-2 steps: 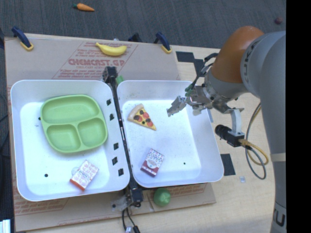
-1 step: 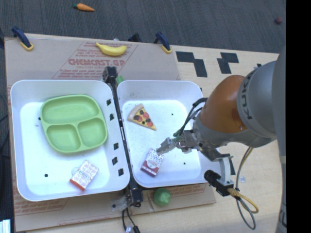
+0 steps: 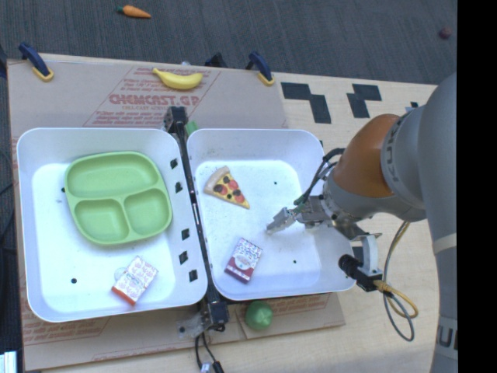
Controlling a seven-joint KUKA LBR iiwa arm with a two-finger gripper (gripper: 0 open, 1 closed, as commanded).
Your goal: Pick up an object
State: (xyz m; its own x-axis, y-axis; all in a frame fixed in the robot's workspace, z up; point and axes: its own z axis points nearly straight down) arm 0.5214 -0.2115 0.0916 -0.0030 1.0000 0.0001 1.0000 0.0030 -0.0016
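White plastic bins are sitting side by side on a cardboard-covered bench (image 3: pixel 233 99). The left bin (image 3: pixel 31 208) is holding a green divided plate (image 3: pixel 116 196) and, nearer the front, a small red and white carton (image 3: pixel 134 279). The right bin (image 3: pixel 311 274) is holding a toy pizza slice (image 3: pixel 227 186) near its back left and a second small red and white carton (image 3: pixel 244 259) near its front left, the two lying well apart.

The grey arm with its orange band (image 3: pixel 365 165) is reaching in over the right bin's right wall. Its gripper (image 3: pixel 279 222) is pointing left over bare bin floor, to the right of both the pizza slice and the carton, touching neither. Nothing is showing between its fingers, and whether they are spread or closed is too small to tell.

A toy banana (image 3: pixel 178 77) is lying on the cardboard behind the bins, a green ball (image 3: pixel 259 315) is resting just in front of the right bin, and a toy carrot (image 3: pixel 135 11) is lying on the dark floor beyond the bench.
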